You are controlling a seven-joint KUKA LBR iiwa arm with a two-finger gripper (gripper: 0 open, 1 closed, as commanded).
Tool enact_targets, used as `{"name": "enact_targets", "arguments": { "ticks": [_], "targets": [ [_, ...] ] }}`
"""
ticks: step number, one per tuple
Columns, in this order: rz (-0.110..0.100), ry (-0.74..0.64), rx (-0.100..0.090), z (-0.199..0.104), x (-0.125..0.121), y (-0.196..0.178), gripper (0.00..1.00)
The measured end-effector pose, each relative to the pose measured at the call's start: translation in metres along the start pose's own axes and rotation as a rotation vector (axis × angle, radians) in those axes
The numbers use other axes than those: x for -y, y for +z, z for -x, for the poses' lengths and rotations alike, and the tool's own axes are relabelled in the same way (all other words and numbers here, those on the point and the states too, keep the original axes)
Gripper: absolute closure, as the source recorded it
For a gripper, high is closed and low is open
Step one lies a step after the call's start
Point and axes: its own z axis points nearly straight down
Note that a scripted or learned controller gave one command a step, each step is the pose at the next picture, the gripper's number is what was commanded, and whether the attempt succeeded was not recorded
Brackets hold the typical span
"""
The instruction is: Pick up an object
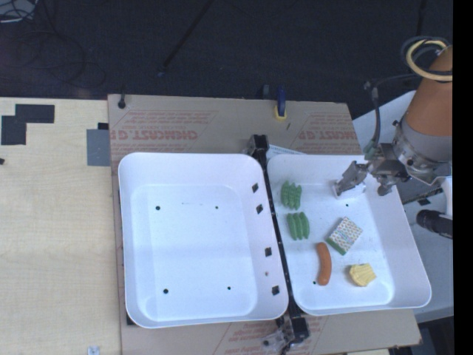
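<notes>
Overhead, the table carries a cardboard sheet with two shallow white bins set side by side on it. The left bin has bare white floor with a few small dark dots. The right bin holds five small things. Near its left wall lie two green ribbed pieces: the upper green piece and the lower green piece, one just below the other. Toward the bin's front edge an orange sausage-shaped object lies roughly lengthwise, and just to its right, near the front right corner, sits a yellow chunk. Between these and the bin's middle rests a small checkered block, tilted like a diamond.

Reaching in from the right, the arm hangs over the back right part of the right bin. Its gripper has its fingers spread apart, with nothing between them, above bare bin floor and apart from the checkered block.
</notes>
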Motion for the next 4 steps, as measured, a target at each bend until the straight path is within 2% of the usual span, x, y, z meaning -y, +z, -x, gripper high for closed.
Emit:
{"name": "enact_targets", "arguments": {
  "ticks": [1,2,3,4],
  "targets": [
    [-0.005,0.002,-0.001,-0.008,0.057,0.008,0.00],
    [-0.010,-0.001,-0.004,-0.036,0.087,0.109,0.00],
    [-0.001,0.003,-0.001,-0.033,0.085,0.103,0.00],
    [-0.003,0.007,-0.001,-0.032,0.085,0.093,1.00]
  ]
}}
